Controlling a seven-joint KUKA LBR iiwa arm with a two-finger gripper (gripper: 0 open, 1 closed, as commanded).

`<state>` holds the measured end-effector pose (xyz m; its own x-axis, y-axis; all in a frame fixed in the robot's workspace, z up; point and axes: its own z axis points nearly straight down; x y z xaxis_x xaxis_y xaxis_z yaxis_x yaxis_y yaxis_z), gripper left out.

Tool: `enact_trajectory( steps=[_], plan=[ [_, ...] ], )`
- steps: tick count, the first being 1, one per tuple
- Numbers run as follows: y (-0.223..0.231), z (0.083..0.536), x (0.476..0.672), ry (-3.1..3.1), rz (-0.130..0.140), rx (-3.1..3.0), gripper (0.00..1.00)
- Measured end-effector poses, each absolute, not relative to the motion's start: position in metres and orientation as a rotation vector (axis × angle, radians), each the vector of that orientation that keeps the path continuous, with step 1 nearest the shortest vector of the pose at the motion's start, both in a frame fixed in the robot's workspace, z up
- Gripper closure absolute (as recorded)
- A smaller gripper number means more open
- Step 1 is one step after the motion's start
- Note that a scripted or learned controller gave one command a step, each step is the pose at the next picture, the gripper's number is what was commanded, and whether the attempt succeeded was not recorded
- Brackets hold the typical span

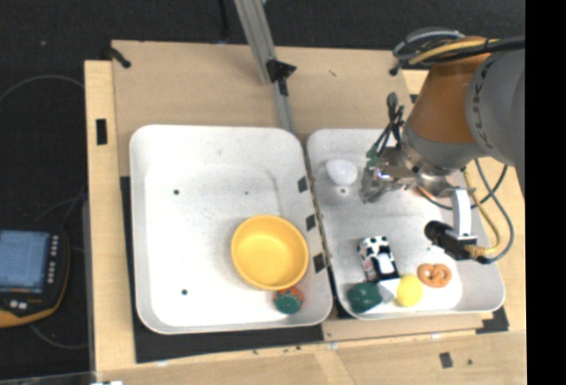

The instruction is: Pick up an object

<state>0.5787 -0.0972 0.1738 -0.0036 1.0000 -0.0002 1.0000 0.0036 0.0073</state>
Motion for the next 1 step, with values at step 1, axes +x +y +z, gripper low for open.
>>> enact_trajectory(
  steps=[1],
  plan=[
    [-0.0989, 0.2293, 0.5707, 2.221, 0.008, 2.214, 1.0]
  ],
)
